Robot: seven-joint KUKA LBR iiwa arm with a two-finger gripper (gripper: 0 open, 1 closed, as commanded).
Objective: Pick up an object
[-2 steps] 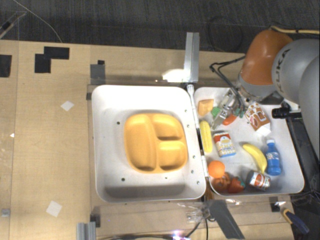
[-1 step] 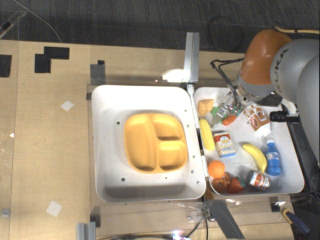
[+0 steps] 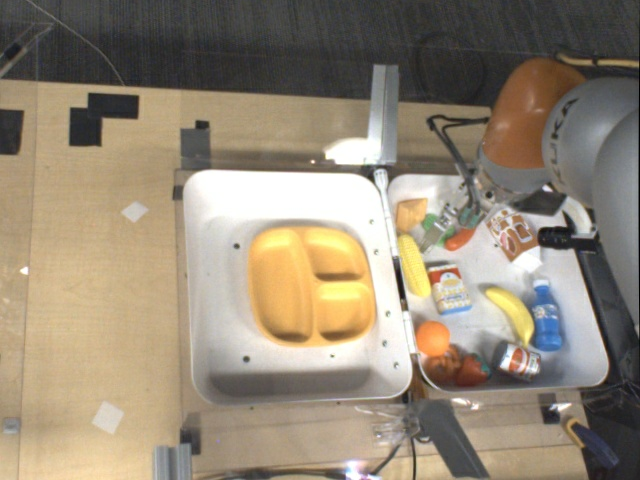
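My gripper [image 3: 460,211] is low over the back of the right bin [image 3: 590,353], reaching in from the grey arm with the orange band [image 3: 525,118]. Right under and beside it lie a small red-orange item [image 3: 460,238] and a green-grey item [image 3: 432,228]. A tan bread piece [image 3: 411,213] lies just to its left, and a red-and-white snack packet [image 3: 513,234] just to its right. Nothing is visibly lifted off the bin floor.
Further forward in the right bin lie a corn cob [image 3: 413,265], a small box [image 3: 449,289], a banana [image 3: 510,313], a blue bottle [image 3: 545,316], an orange [image 3: 433,338], a red fruit [image 3: 463,369] and a can [image 3: 518,360]. The left bin [image 3: 215,368] holds a yellow divided tray [image 3: 310,283].
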